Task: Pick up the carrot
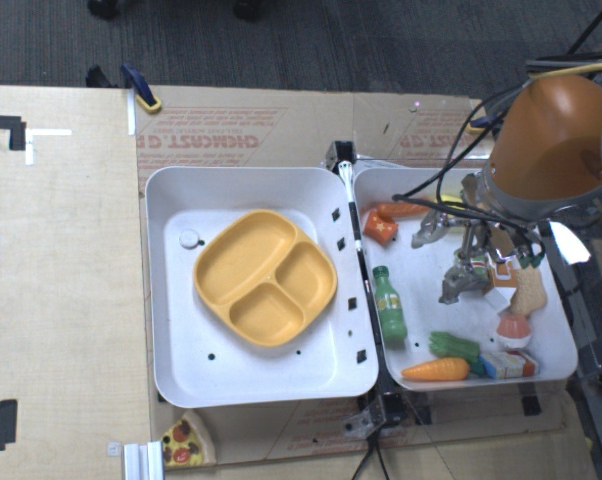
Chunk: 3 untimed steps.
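Observation:
The orange carrot lies flat along the front wall of the right bin, just in front of a green leafy toy. My gripper hangs over the middle of that bin, below the orange wrist band. It is well behind the carrot and apart from it. Its two metal fingers stand spread, open, and nothing shows between them.
The right bin also holds a green bottle by its left wall, a red-orange toy at the back, a bread slice, a red-and-white piece and a small box. A yellow divided plate lies in the left bin.

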Motion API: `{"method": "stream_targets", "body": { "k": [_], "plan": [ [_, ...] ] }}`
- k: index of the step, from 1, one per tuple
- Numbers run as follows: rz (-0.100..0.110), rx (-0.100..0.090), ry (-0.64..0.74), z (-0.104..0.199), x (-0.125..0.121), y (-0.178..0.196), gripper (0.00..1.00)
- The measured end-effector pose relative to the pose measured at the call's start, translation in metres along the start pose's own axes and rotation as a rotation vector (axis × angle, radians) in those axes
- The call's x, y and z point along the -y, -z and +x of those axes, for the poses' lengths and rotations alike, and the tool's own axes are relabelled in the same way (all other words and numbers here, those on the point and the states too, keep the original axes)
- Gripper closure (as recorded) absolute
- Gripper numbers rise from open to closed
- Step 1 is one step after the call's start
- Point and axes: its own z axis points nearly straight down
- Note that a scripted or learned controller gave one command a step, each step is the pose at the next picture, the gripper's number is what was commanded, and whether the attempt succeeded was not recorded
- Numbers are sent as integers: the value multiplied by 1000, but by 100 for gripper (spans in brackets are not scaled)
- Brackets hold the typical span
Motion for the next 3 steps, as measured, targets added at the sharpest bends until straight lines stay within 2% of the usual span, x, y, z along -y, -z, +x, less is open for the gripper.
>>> {"method": "stream_targets", "body": {
  "k": [1, 2, 3],
  "plan": [
    [0, 2, 168, 19, -58, 78, 0],
    [-1, 3, 497, 5, -119, 91, 0],
    [-2, 0, 667, 14, -115, 29, 0]
  ]
}}
